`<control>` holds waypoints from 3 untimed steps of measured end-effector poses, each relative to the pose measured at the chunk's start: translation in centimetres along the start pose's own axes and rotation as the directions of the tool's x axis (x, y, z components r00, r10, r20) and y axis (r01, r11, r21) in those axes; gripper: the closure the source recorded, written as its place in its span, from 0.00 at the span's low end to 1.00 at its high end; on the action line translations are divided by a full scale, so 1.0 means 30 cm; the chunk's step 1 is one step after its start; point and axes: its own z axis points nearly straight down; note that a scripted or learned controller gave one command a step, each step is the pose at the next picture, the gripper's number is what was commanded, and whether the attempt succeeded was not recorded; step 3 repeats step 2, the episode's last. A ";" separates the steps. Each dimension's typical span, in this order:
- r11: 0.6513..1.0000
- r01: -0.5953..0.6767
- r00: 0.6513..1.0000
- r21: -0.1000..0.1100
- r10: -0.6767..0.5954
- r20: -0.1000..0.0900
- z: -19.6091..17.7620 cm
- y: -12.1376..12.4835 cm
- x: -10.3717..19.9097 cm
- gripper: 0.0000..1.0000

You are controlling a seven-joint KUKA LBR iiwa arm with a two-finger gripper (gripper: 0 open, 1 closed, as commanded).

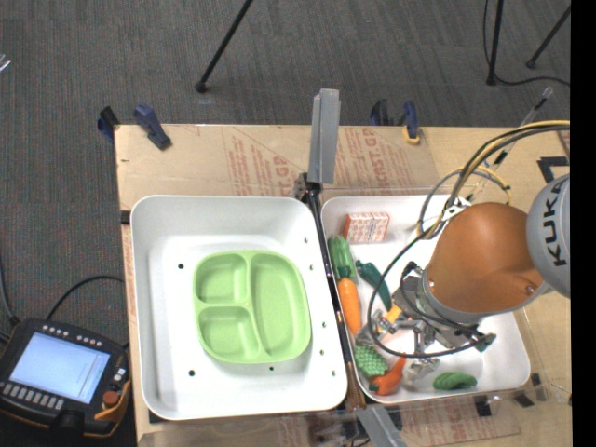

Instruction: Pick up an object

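My gripper [421, 341] hangs low over the front middle of the right bin [507, 338], under the orange wrist band [484, 259]. Close by on its left lie a carrot [349, 305], a knobbly green piece [368, 357] and a small orange-red piece [392, 375]. A green bean-shaped piece [454, 379] lies just in front of it on the right. Farther back are a dark green cucumber [339, 253], a teal piece [376, 282] and an orange box [366, 226]. The wrist hides what lies directly beneath the gripper.
The left bin [168, 250] holds a green divided plate [251, 305]. A grey post [324, 147] stands at the back between the bins. Cables [466, 180] loop above the arm. A teach pendant [60, 371] lies on the floor at the left.
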 end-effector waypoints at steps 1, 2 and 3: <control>0.997 0.071 0.997 0.000 -0.071 0.000 0.000 -0.003 0.013 0.00; 0.977 0.212 0.977 0.002 -0.212 0.002 -0.002 -0.020 -0.027 0.00; 0.977 0.212 0.977 0.002 -0.212 0.002 -0.002 -0.020 -0.027 0.00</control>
